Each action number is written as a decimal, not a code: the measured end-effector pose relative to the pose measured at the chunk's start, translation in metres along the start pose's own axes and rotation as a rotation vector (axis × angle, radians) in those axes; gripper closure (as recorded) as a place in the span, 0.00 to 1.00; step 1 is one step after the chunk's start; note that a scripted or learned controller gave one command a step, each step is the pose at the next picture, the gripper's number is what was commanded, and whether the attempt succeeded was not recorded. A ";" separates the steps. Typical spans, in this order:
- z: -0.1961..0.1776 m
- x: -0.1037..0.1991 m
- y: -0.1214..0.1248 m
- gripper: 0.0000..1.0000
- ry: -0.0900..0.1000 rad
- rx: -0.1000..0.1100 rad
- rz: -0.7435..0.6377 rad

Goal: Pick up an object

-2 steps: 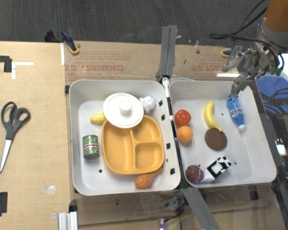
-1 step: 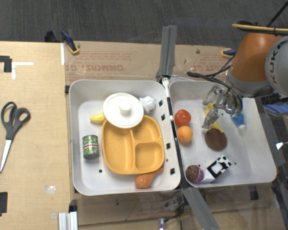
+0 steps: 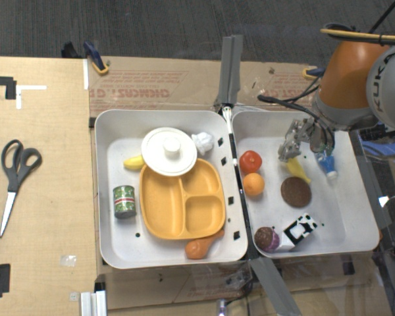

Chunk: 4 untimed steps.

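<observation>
My gripper (image 3: 295, 143) hangs over the back of the right bin (image 3: 355, 222), below the orange-banded wrist (image 3: 345, 78). Just in front of it lies a yellow object (image 3: 297, 170), partly under the gripper; whether they touch is unclear. A blue and white tube (image 3: 327, 166) lies to its right. Also in this bin are a red tomato (image 3: 251, 160), an orange (image 3: 253, 184), a brown disc (image 3: 295, 191), a dark purple ball (image 3: 266, 238) and a black-and-white piece (image 3: 301, 230).
The left bin (image 3: 108, 242) holds a yellow divided tray (image 3: 183, 203), a white lidded bowl (image 3: 169, 151), a yellow fruit (image 3: 133, 163), a green can (image 3: 124, 201), a white crumpled item (image 3: 203, 141) and an orange-brown item (image 3: 197, 247). Scissors (image 3: 16, 170) lie on the bench at left.
</observation>
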State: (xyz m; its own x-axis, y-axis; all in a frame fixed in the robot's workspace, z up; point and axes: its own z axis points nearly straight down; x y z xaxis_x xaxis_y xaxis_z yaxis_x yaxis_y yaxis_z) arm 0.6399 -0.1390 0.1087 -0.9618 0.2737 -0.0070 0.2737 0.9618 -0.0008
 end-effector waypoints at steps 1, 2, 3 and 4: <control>0.000 0.000 0.000 0.00 0.000 0.000 0.000; -0.011 -0.002 0.000 1.00 -0.005 0.001 -0.002; -0.010 -0.001 0.001 0.00 -0.005 0.001 -0.002; 0.015 0.027 -0.014 0.00 0.004 0.000 0.198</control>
State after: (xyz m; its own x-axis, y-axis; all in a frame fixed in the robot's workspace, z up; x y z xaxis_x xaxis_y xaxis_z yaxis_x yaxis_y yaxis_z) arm 0.6100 -0.1453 0.0930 -0.8893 0.4574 -0.0030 0.4574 0.8893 0.0005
